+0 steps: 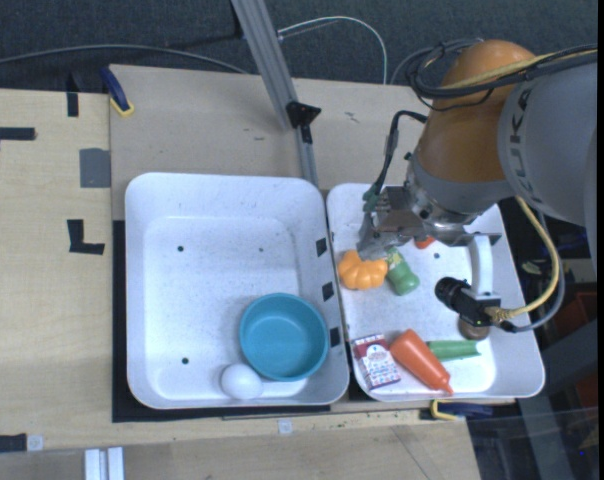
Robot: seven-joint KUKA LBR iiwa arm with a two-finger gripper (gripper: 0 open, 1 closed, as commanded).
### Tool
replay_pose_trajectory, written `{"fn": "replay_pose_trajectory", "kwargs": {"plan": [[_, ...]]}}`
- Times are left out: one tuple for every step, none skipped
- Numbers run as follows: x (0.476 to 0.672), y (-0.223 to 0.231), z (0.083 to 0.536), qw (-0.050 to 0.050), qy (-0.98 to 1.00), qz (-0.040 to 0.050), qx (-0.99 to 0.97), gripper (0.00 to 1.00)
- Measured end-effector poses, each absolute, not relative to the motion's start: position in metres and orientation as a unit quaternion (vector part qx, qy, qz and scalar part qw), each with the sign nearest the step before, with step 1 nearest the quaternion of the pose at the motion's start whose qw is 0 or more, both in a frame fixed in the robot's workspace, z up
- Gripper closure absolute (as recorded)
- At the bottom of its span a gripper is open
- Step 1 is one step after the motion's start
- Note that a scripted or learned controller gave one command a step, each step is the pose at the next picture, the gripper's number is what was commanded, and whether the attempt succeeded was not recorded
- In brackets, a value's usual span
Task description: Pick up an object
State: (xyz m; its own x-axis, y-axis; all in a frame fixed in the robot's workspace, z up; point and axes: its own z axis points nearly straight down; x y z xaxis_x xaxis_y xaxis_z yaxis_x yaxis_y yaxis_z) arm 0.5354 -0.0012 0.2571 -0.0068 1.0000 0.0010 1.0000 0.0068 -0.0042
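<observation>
The arm comes from the right and bends down into the right bin [517, 363]. Its gripper [382, 243] is low, just over the pumpkin [362, 271]; how far it is open I cannot tell. A green piece [403, 278] touches the pumpkin. In front lie a carrot [422, 358] and a red box [377, 361]. The left bin [162, 228] holds a blue bowl [282, 335] and a white ball [241, 379]

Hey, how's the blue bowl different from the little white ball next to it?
The round blue plastic bowl is clearly larger than the small white ball. The bowl is blue and an open hollow; the ball is white, a closed sphere. The ball lies nearer the bin's front rim, at the bowl's lower left edge. Both rest in the left white bin.
</observation>
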Motion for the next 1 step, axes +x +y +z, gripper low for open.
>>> {"fn": "replay_pose_trajectory", "kwargs": {"plan": [[0.5444, 0.0452, 0.2403, 0.002, -0.709, 0.0014, -0.705, 1.0]]}}
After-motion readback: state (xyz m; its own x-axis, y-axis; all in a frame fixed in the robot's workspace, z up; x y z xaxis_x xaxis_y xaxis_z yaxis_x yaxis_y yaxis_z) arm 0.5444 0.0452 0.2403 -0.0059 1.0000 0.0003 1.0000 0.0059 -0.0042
